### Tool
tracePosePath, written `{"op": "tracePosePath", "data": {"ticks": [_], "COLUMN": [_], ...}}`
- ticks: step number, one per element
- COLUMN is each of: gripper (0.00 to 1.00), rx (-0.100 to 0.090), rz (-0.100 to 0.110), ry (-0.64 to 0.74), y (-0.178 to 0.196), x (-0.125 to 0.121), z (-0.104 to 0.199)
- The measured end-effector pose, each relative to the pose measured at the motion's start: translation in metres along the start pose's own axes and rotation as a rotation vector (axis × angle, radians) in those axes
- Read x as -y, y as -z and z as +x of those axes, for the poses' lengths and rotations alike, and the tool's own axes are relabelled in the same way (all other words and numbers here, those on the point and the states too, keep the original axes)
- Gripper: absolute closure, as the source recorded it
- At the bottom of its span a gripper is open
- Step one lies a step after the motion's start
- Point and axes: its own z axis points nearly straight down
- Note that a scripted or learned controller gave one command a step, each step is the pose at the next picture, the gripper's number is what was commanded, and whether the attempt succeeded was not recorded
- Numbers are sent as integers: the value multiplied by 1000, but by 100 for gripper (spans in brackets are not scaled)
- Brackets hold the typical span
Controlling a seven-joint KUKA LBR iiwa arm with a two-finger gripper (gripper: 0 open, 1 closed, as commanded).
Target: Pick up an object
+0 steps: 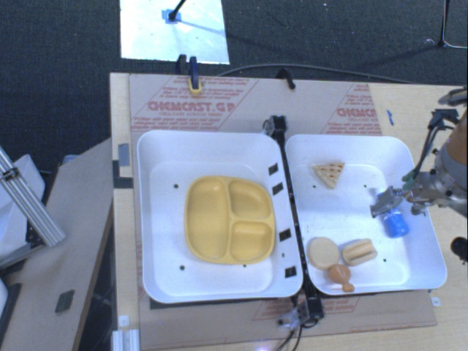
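Pincer [386, 205] low in right bin [420, 273], just over small blue cylinder [396, 226] near right wall; finger state impossible to tell. Probably light, rigid, slick plastic; best gripped across curved sides, mid-length.

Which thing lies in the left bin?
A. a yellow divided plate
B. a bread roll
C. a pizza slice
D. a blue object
A: the yellow plate with its three compartments lies in the left bin, while the blue object, the pizza slice and the bread roll all lie in the right bin.
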Motion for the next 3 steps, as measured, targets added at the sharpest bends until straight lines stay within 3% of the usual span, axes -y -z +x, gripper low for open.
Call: {"op": "tracePosePath", "data": {"ticks": [1, 3], "gripper": [0, 0], "rx": [3, 1], "rz": [-12, -10], "ry": [4, 1], "y": [6, -101], "x": [-3, -1], "z": [1, 8]}}
